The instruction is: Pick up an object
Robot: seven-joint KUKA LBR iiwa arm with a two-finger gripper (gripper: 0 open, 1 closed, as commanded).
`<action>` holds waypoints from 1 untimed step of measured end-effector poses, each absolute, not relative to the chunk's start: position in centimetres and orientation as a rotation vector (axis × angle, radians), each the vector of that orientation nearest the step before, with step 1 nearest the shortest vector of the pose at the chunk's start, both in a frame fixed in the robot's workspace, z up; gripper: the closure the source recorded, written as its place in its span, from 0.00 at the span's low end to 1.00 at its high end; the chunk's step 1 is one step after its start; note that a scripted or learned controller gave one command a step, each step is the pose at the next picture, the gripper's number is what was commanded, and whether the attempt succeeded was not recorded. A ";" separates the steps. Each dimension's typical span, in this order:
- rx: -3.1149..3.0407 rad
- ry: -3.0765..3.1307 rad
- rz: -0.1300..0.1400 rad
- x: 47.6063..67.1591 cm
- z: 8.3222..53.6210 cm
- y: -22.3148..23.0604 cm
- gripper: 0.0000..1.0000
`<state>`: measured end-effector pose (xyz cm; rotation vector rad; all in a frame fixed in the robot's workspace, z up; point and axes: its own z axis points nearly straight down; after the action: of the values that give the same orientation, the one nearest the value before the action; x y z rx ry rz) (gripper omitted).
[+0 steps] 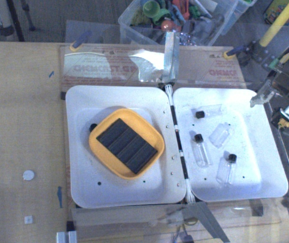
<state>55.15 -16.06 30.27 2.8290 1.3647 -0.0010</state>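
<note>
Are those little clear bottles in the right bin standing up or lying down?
Lying down. Each clear bottle rests lengthwise on the right bin floor.

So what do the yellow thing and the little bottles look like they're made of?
Yellow pad: probably matte plastic or rubber, an even yellow with dark ribbed panels on top. Bottles: clear glass or plastic, since the bin shows through them; caps black, likely plastic.

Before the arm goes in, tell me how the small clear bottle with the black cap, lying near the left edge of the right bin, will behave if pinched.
The small clear black-capped bottle lies on its side, so it will probably roll when nudged. It looks like thin clear plastic: likely light and rather slippery. Another clear bottle lies close by, so a push may knock them together.
</note>
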 end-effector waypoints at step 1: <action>2.841 1.348 -0.003 50.5 10.5 -13.4 0.00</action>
<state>50.45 -13.44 10.47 2.8407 1.3481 -0.0031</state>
